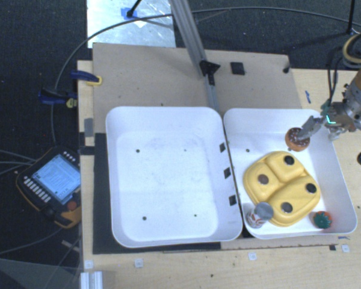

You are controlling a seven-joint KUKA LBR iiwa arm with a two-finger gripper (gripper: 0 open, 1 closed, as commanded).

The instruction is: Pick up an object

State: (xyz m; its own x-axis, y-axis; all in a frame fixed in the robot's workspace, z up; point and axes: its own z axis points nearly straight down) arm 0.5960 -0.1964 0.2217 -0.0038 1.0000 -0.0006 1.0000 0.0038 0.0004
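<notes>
Two white bins sit side by side on the counter [168,71]. The left bin [120,221] offers a bare white floor from wall to wall. The right bin [343,185] is crowded: a yellow moulded tray [283,188] with dark round holes fills its middle and near half, leaving only narrow strips along the right wall and the near edge. A small green-and-orange ball [322,220] lies in the near right corner, just beside the tray. A small grey-and-red object [259,214] rests at the near left corner, touching the tray's edge. A round brown object [298,138] lies near the far right corner, apart from the tray. The arm enters over the right wall; its gripper [313,125] is just beside the brown object, at its far right side. Whether the jaws are spread or pressed together cannot be told. A handheld control pendant [51,185] lies off the counter's left edge.
</notes>
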